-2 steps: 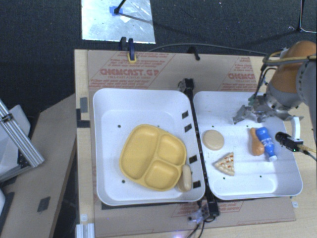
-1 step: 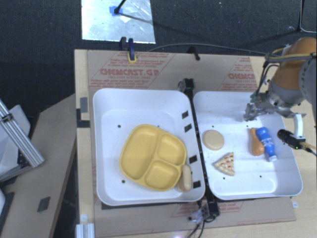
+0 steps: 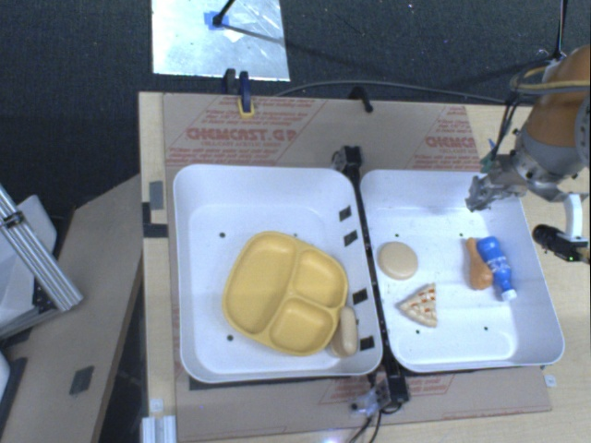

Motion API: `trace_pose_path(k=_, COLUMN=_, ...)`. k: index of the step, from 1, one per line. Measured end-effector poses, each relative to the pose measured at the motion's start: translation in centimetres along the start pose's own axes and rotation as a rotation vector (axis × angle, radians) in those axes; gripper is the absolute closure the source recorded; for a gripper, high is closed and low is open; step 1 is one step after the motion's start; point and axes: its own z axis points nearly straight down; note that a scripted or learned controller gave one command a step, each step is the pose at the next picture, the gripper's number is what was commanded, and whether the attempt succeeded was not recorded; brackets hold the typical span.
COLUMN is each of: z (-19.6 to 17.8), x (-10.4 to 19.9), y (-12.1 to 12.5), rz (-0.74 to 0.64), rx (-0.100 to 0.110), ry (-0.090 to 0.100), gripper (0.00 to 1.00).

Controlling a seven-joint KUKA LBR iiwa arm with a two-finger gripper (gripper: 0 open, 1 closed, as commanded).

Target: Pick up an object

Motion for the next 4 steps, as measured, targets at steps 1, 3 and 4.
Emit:
trace_pose_path(k=1, z=-4.6, x=0.3, y=-0.2, rz=-0.001, rx=0.001, ry=0.000, gripper=1.00)
trace_pose_path(k=3, z=-9.7, x=6.2, y=0.3, rz=-0.004, rx=0.006, ry=0.003, gripper=1.00)
trace_pose_path(k=4, z=-10.5, x=11.5, y=-0.6, rz=-0.005, rx=0.006, ry=0.004, gripper=1.00)
